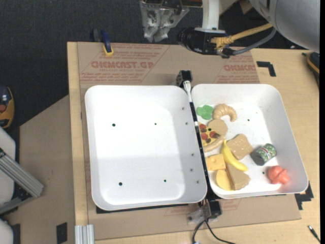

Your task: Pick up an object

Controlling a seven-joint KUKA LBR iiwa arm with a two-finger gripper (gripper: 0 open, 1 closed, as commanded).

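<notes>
Brown cardboard printed with red lettering covers the tabletop (45, 151), and two shallow white bins sit on it side by side. At twelve o'clock, above the left bin's (142, 146) far rim and well clear of both bins, hangs the end effector (158, 27); its metal fingers point down with nothing between them, but whether they are spread or closed I cannot tell. The grey arm (289, 9) enters from one o'clock, with a black cylinder and yellow cable beside the wrist. All the toy food lies in the right bin (274, 100), crowded toward its nine o'clock side: a green leaf (205, 112), a croissant (226, 112), a pizza slice (210, 132), a banana (232, 159), a toast piece (239, 146) and cheese wedges (216, 162). Toward four o'clock sit a dark can (263, 154) and a red fruit (277, 174), just beside each other.
</notes>
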